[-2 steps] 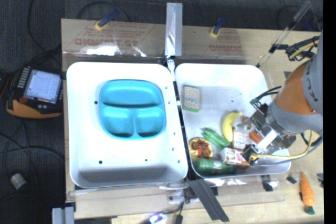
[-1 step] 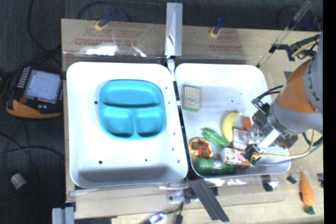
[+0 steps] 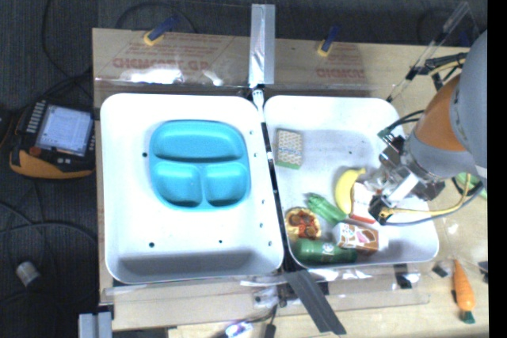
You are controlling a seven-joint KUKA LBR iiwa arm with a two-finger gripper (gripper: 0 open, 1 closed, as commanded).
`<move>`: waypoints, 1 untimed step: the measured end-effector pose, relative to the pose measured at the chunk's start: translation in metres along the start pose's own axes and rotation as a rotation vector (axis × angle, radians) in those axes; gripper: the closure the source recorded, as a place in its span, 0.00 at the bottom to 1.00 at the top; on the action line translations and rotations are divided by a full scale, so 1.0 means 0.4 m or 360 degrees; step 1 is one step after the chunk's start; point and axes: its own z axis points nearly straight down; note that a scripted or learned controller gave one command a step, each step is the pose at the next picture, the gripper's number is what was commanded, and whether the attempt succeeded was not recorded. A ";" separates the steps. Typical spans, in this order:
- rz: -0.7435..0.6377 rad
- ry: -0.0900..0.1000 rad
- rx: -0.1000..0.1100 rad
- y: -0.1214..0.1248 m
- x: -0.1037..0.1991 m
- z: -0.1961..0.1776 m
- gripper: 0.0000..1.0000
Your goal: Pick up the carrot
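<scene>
The carrot (image 3: 463, 290), orange with a green tip, lies on the bench outside the bins, beyond the right bin's front right corner. My gripper (image 3: 369, 196) is low inside the right bin (image 3: 333, 111), just right of a yellow banana (image 3: 345, 188). It is well to the left of the carrot and farther back. The wrist and its bracket hide the fingertips.
The right bin also holds a small pale patterned box (image 3: 289, 148), a green vegetable (image 3: 325, 206), a red and yellow food piece (image 3: 303, 223), a dark green bottle (image 3: 325, 252) and a small carton (image 3: 358, 237). A blue divided tray (image 3: 198, 164) sits in the left bin.
</scene>
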 end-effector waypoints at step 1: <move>-0.0033 -0.0027 0.0021 -0.046 -0.108 -0.216 1.00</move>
